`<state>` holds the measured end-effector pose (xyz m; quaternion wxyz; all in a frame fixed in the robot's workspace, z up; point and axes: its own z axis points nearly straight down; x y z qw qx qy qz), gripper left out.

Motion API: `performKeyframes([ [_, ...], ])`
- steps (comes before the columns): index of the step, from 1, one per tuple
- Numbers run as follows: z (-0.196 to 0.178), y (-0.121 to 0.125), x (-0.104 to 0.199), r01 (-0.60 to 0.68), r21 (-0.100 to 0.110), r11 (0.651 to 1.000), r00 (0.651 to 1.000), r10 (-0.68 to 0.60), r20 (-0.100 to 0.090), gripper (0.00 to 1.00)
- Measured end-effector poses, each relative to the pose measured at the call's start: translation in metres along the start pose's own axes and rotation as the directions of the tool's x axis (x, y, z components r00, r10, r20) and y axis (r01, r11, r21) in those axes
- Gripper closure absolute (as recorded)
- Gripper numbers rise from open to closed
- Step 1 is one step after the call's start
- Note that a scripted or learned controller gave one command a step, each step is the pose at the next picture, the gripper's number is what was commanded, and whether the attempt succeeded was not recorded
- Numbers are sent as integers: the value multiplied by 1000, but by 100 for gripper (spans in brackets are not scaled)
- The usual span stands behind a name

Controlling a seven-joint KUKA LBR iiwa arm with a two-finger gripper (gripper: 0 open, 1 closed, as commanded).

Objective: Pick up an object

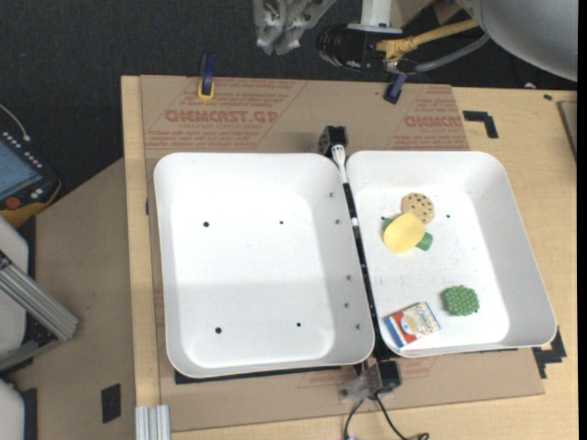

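Note:
The right bin (491, 232) holds several small items. A round tan cookie (418, 205) lies just above a yellow fruit-shaped piece (402, 235), which touches a small green bit (425, 241). A bumpy green lump (459, 301) sits near the bin's front right. A small red, white and blue packet (411, 324) rests at the front left corner. My gripper (282, 21) hangs at the top of the view, beyond the back edge of the bench, high and far from every item, with nothing seen in it.
The left bin (248, 264) sits beside the right one, and a black divider strip (353, 236) runs between them. Both rest on a brown cardboard sheet (275, 108) with a yellow clamp (206, 85) and a blue clamp (395, 87) at the back. Cables lie at the top right.

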<state>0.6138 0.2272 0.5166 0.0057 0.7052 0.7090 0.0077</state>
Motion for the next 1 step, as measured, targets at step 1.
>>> performKeyframes([
  [1, -11, 0, 1, 1, -4, 1000, 1000, -1, 0, 100],
])
